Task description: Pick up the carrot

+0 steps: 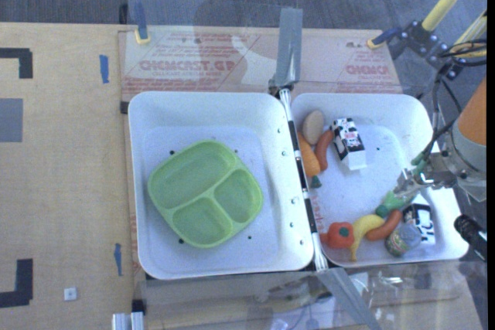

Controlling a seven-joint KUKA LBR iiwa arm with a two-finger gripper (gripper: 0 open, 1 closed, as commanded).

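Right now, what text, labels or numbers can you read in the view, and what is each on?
Red print on the cardboard sheet behind the left bin: blurred, not legible.
More red print on the cardboard behind the right bin: also blurred.
Black-and-white cartons and: markings too small to read.

Left bin [155, 120]: holds the divided tray [205, 193], which lies centrally.
Right bin [387, 108]: adjoins the left bin along the centre divider.
Carrot [309, 158]: in the right bin, against its left wall.
Small carton [349, 143]: just right of the carrot, toward the far wall.
Food cluster [371, 228]: in the right bin's near right corner.
Gripper [408, 183]: above the right bin's right side, just behind the food cluster, well apart from the carrot.
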